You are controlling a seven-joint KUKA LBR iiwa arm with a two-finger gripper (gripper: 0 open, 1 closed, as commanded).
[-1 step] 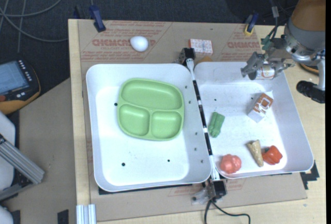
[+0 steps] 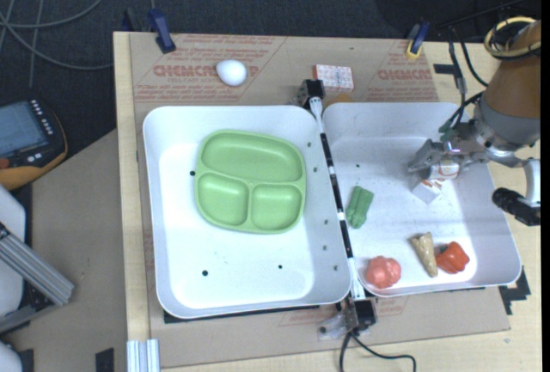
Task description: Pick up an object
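Nearest the camera, along the front edge of my right bin (image 2: 481,280), three loose things lie in a row: a pink ball-like piece (image 2: 383,271), a tan cone-shaped piece (image 2: 424,252) and an orange-red piece (image 2: 453,257), the last two just beside each other. A green block (image 2: 358,206) lies tilted against the divider side of the same bin. My end effector (image 2: 440,157) hangs low over the far part of this bin, above a small white item with red markings (image 2: 431,185) that lies just below it; I judge that item to be my target, since I am positioned right over it while the other pieces sit well apart from me. Whether I am clenched or released I cannot tell from here, and nothing visibly sits in my grasp, so I count the pick as not yet made. The left bin (image 2: 172,276) carries a green divided plate (image 2: 251,181), lying flat. On the counter (image 2: 206,61) beyond the bins rest a white egg-shaped thing (image 2: 230,71) and a small patterned block (image 2: 334,76), outside my work.
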